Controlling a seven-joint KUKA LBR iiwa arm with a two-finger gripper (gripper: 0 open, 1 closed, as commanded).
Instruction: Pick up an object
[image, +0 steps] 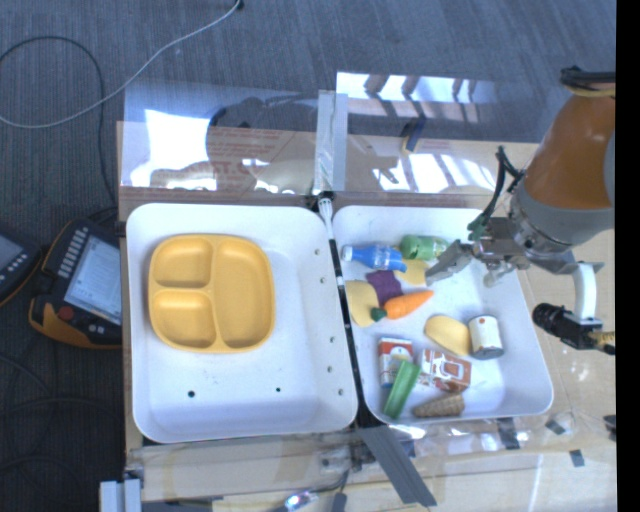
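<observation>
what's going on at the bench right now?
The grey KUKA arm with the orange band reaches in over the right white bin, its gripper hovering near the green toy and blue plastic bottle. Nothing is visibly held. The bin's other small items, including an orange toy carrot and a white can, lie untouched. The left white bin holds a yellow divided plate.

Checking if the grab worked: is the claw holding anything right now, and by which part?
Nothing is held. The claw hangs over the right white bin, beside the green plastic bottle, with nothing between its tips.
</observation>
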